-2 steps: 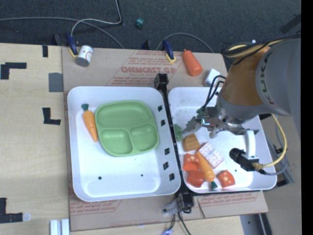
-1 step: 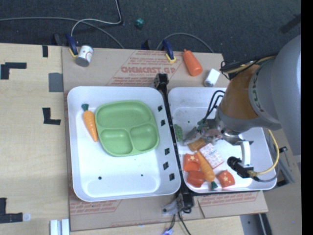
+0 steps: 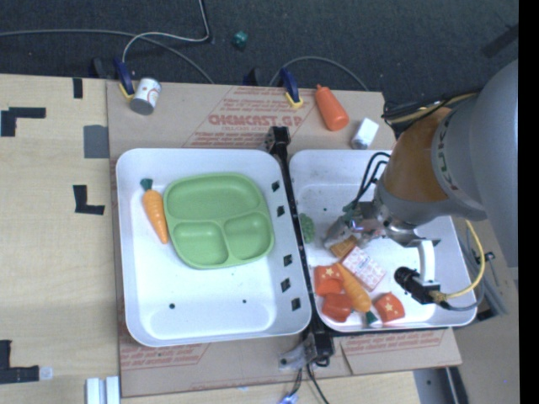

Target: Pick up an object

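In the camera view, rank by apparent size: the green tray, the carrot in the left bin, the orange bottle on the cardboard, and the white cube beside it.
1. Green tray, clearly largest.
2. Carrot and orange bottle: look about alike, so I won't rank them.
3. White cube, smallest.
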